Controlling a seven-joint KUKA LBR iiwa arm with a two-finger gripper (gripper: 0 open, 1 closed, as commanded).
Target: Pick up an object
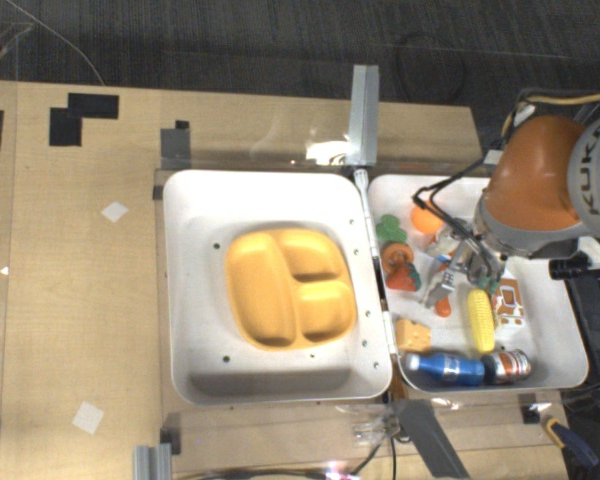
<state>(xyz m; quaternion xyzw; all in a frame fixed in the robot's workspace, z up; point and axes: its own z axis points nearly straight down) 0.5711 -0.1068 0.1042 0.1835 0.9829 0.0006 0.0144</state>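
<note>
The right bin holds several small objects: a yellow corn cob, a blue can lying along the front wall, a yellow cheese wedge, a green piece, an orange piece and a red-orange toy. My gripper reaches down into the middle of this bin, just left of the corn cob and right of the red-orange toy. Its fingers point toward a small red piece. Nothing shows clearly between them.
The left bin holds a yellow divided tray. A metal post stands at the back between the bins. The arm's orange band hangs over the right bin's back right corner. A small printed card lies right of the corn.
</note>
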